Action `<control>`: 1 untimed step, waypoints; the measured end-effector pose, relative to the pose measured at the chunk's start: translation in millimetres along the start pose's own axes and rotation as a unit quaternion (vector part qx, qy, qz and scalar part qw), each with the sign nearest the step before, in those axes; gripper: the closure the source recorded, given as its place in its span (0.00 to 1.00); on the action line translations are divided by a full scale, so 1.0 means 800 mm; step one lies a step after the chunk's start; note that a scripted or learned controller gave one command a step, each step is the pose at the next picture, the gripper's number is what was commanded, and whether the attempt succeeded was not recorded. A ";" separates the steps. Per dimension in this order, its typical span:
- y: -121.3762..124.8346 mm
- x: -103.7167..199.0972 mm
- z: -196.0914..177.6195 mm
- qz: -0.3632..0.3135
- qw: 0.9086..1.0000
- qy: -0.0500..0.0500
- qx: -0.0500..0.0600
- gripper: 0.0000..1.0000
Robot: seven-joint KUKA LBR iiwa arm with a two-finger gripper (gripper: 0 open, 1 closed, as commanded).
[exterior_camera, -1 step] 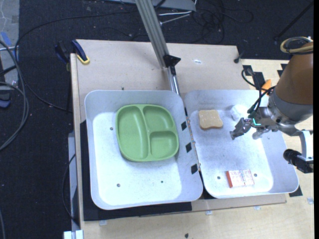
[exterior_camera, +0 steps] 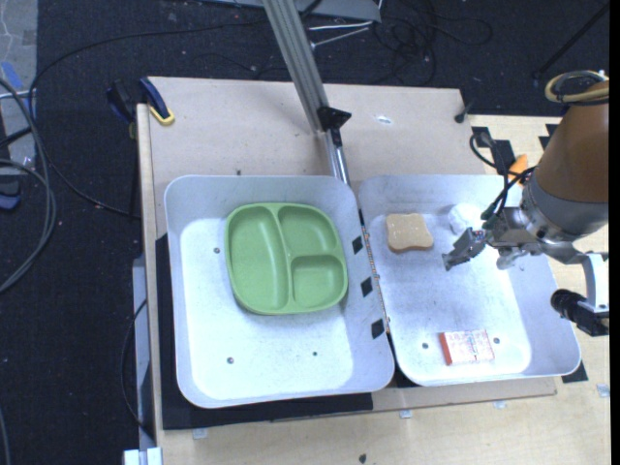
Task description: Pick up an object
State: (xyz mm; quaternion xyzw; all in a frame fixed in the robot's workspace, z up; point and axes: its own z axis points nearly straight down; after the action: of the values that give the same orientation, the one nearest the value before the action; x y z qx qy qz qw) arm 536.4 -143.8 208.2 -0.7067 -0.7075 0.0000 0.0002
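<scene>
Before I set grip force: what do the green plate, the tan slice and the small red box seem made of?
Green plate: probably moulded plastic, smooth, matte, with three compartments. Tan slice: bread-shaped, possibly foam or soft plastic; too small to tell. Red box: looks like printed cardboard, flat.

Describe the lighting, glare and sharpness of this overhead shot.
Camera view: lighting is even and soft, shadows faint; the two white bins look bright and slightly washed out, the green divided plate shows mild sheen, and the pincer is small and soft, its detail hard to read; the floor is dark.
</scene>
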 end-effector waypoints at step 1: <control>0.012 0.004 0.064 0.000 1.000 0.000 0.001 0.00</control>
State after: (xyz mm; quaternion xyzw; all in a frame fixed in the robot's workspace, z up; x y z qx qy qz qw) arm 546.2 -140.6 156.8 -0.7069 -0.7073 0.0009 0.0010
